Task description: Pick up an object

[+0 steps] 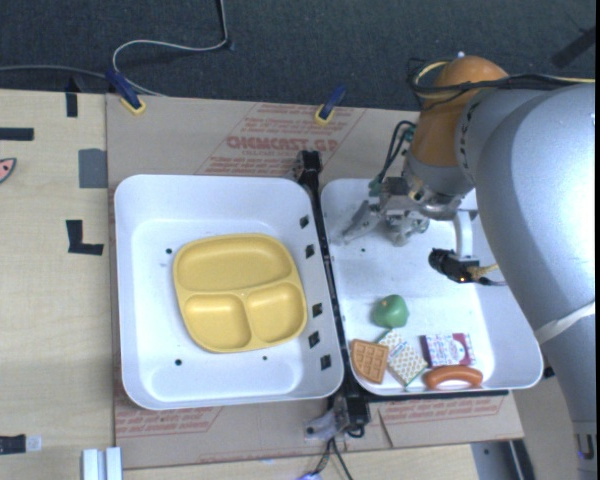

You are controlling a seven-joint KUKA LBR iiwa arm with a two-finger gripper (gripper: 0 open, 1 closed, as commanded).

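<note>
My gripper (380, 226) hangs low over the far part of the right bin (500, 318), close to the divider between the bins. Its metal fingers (356, 222) stand spread, open, and nothing lies between them. The objects lie well nearer the front of that bin: a green round fruit (389, 311), an orange waffle square (369, 360), a pale checkered cracker (404, 361), a red-and-white packet (446, 348) and an orange-red sausage (453, 376). The gripper touches none of them.
A yellow divided plate (240, 291) lies in the middle of the left bin (140, 268). The grey arm (540, 188) covers the right bin's right side. Cardboard and clamps lie around the bins, and cables run behind them.
</note>
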